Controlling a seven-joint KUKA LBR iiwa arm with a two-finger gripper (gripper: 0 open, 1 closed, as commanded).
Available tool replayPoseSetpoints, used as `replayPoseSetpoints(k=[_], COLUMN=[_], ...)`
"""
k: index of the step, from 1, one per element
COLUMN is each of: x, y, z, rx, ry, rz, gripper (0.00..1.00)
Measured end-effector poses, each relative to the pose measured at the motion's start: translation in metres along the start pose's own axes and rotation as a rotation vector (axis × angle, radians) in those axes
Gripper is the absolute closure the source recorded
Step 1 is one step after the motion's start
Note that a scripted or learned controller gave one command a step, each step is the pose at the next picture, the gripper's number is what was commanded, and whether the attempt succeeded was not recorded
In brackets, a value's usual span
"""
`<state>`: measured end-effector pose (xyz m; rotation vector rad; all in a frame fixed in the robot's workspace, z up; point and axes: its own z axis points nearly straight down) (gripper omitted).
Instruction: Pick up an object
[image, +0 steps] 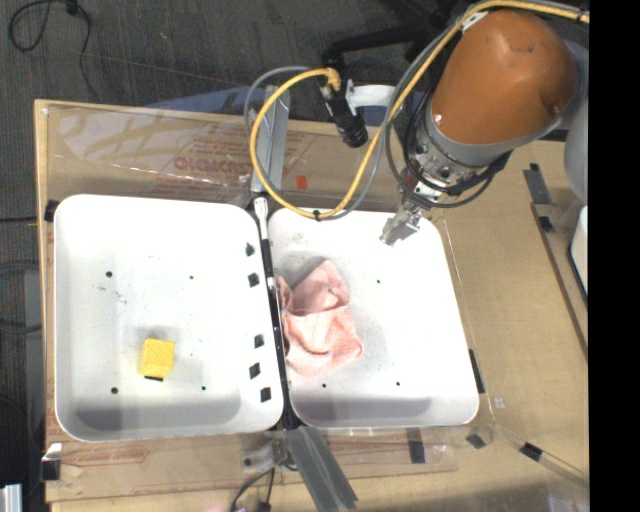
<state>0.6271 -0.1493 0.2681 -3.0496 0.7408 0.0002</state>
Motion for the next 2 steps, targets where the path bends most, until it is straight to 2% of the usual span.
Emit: replayPoseSetpoints(k=[1, 2], x=[0.041, 0.039], y=[0.043, 0.038], z=[-0.049, -0.085], rx=[0.004, 0.007], ry=[0.009, 0.009], rz=[-0.264, -0.166], gripper=[1.0, 1.0])
